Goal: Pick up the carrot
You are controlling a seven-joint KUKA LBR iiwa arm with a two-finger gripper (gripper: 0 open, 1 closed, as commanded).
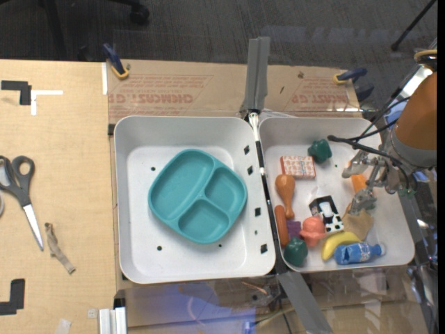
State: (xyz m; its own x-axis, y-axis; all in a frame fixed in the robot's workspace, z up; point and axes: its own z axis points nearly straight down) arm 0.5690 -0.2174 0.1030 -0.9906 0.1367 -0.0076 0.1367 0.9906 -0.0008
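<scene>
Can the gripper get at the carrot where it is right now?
Probably yes. The gripper hangs over the right bin, and the carrot lies uncovered near the left wall. The chicken drumstick and purple block crowd it closely, though.

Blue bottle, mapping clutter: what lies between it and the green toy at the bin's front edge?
A yellow banana lies between the blue bottle and that green toy, seen in the camera view.

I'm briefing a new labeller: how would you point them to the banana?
Look in the right-hand white bin, along its near edge. The banana lies there between a pink toy and a blue bottle; it alone is yellow and curved.
</scene>
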